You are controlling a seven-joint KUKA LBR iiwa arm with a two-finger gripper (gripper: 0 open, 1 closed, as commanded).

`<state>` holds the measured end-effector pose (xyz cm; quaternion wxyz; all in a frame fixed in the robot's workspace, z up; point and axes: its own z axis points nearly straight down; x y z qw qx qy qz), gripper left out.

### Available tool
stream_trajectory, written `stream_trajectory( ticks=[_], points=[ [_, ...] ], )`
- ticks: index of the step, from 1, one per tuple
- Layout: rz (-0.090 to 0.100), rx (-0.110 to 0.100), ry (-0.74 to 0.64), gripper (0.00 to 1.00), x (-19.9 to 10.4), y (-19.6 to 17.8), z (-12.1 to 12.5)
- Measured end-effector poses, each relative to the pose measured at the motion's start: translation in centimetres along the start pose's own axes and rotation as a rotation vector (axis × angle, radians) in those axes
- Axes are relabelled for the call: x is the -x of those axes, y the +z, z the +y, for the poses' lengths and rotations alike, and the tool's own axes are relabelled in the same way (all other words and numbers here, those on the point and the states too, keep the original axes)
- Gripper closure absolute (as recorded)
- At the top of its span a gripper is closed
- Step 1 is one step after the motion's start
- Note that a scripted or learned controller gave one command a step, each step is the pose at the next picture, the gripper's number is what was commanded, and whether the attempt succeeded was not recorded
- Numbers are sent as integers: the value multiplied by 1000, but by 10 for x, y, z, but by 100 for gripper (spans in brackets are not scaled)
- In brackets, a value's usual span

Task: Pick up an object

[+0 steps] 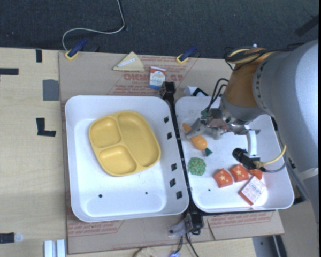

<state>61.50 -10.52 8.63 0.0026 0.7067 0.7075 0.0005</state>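
A divided tray point(124, 142) lies in the left bin point(77, 194); small toys point(232, 175), perhaps food, in the right bin point(281, 197).

Two white bins sit side by side: the left bin point(77, 143) holds a yellow three-part plate point(124, 142), and the right bin point(278, 194) carries the smaller pieces. At its nine o'clock lies an orange carrot toy point(198, 142) with a dark green tip; below that is a speckled green broccoli piece point(197, 166). Toward five o'clock sit two red-orange blocks with pale marks point(231, 175) and a red-and-white packet point(252, 190). The arm point(289, 84) is grey with an orange band point(241, 84). The worktop point(21, 159) is pale wood with black marks, overlaid by brown cardboard point(96, 76) printed in red.
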Motion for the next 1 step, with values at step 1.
stream_trajectory(
  ticks=[1],
  points=[
    [-1, -1, 0, 100, 0, -10, 0]
  ],
)
